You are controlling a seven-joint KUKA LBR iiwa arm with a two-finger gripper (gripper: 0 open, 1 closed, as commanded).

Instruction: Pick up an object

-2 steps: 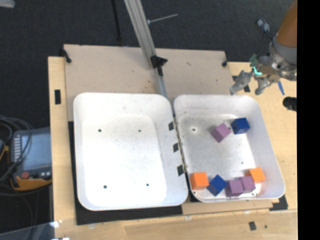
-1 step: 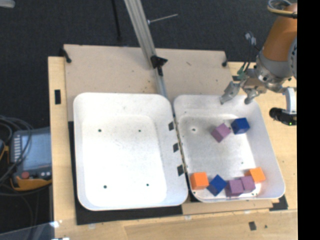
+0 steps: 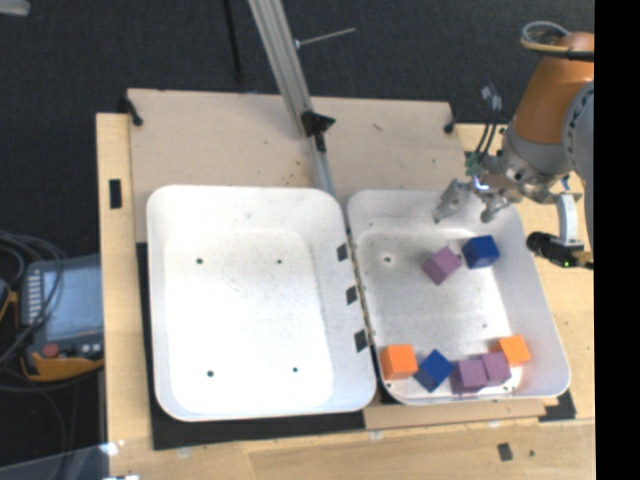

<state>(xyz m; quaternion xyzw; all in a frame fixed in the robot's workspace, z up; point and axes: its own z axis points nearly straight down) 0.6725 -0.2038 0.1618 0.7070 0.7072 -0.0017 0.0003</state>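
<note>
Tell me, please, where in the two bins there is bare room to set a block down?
The left bin offers open floor throughout. In the right bin, the middle is bare, between the purple block and the near-edge row starting at the orange block. That near edge is crowded.

Grey arm (image 3: 545, 148), orange band (image 3: 553, 93), silvery gripper (image 3: 470, 206)

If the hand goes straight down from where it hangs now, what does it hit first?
Most likely the bare floor of the right bin near its far edge. The hand hangs up-left of the blue cube and purple cube; depth is unclear.
</note>
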